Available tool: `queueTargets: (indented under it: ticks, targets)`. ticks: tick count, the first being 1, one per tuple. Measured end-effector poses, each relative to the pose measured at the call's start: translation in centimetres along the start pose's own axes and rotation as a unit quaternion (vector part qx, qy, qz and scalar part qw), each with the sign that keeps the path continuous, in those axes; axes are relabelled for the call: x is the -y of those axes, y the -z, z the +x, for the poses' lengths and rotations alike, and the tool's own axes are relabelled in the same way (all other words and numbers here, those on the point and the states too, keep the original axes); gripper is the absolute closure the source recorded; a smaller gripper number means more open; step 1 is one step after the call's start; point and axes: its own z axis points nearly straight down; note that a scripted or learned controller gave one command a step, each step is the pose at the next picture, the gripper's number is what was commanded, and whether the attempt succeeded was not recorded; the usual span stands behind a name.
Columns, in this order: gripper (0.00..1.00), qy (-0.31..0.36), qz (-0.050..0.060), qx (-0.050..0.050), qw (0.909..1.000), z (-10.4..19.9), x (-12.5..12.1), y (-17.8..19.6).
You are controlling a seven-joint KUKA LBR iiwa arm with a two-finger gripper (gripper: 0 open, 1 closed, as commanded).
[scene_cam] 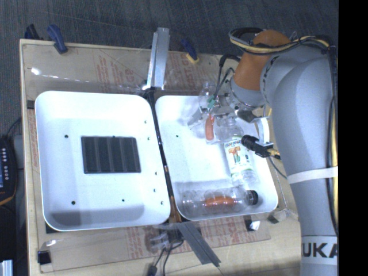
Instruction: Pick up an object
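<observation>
While gripper [214, 105] hangs low at right bin's [172, 154] far end, just above small orange object [210, 128], presumably targeting it; grip state: cannot tell. Clear bottle [238, 160] nearer, beside.

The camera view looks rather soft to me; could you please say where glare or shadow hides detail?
Camera view: soft throughout; the right bin floor glares white; the clear bottles blend into it; shadow darkens the left bin near its front wall.

White bins [57, 105], dark ribbed panel [111, 154], clear bottle [240, 161] with white-green label, orange-banded grey arm [299, 114].
</observation>
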Motion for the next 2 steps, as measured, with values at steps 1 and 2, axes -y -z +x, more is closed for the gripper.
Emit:
queueTargets:
  ticks: [1, 2]
  targets:
    - [0.00, 0.062, -0.001, 0.000, 0.9980, 0.31, 0.56, -0.68]
    - [1.00, 0.065, 0.000, 0.000, 0.9979, 0.49, 0.50, 0.29]
